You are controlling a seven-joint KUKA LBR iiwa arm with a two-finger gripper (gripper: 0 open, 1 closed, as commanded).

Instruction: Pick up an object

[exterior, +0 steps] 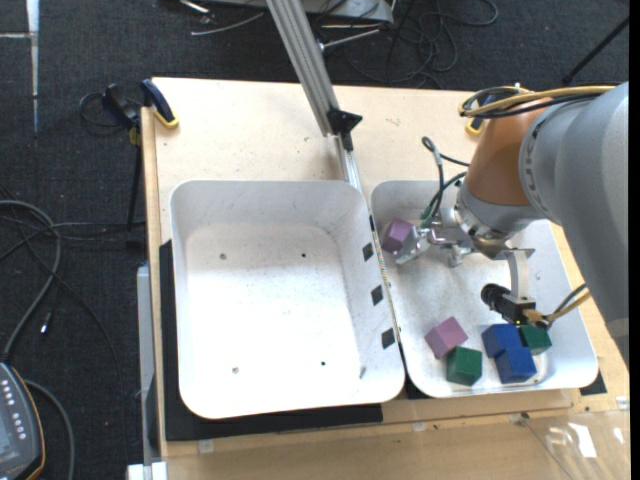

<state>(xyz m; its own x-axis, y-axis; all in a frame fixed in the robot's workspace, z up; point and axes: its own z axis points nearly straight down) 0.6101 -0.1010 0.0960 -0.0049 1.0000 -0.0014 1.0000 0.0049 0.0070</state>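
One purple block [398,234] is seen at the pincer [408,249] near the right bin's [575,368] upper left wall; whether the pincer is clamped on it cannot be told.

A: What can't you make out?
B: The end effector [432,245]: its fingers blur together, so their stance is unclear. The arm [570,158] behind it runs off the frame's edge.
A: Anything covered?
B: It hides part of the right bin [580,363] beneath it.
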